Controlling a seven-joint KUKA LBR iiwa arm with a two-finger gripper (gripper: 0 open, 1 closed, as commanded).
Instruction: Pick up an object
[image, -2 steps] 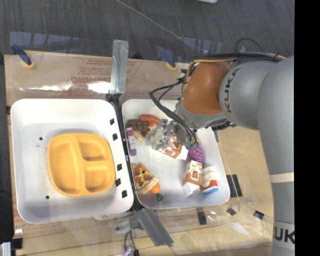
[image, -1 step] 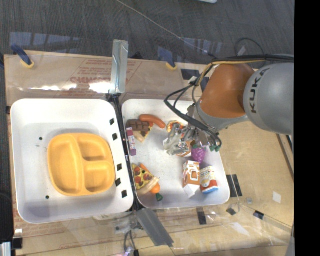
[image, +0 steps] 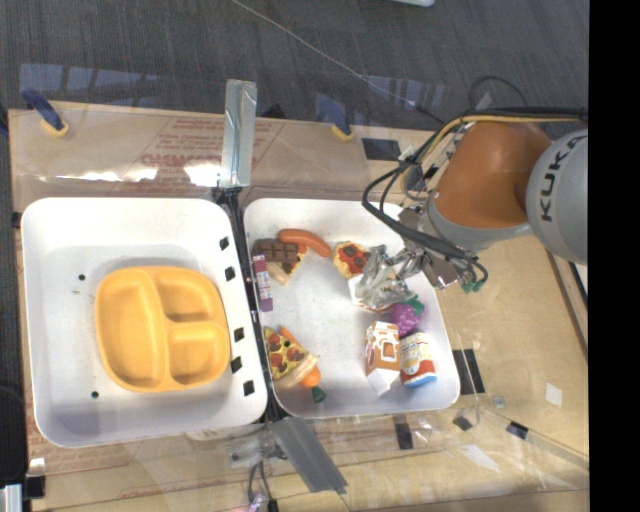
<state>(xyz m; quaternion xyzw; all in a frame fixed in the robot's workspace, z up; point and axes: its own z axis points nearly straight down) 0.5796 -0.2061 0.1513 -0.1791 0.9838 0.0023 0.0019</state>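
Note:
My gripper is low in the right bin, near its right-hand middle. It hangs just right of a small pizza slice and just above a purple bunch of grapes. Whatever lies directly beneath it is hidden by the metal of the hand. An orange sausage and a brown chocolate piece lie at the bin's far left. A small carton and a white cup lie toward the near right corner.
A second pizza slice, a carrot and a purple bar sit along the right bin's left wall. The left bin holds a yellow divided plate. Cables loop off the wrist.

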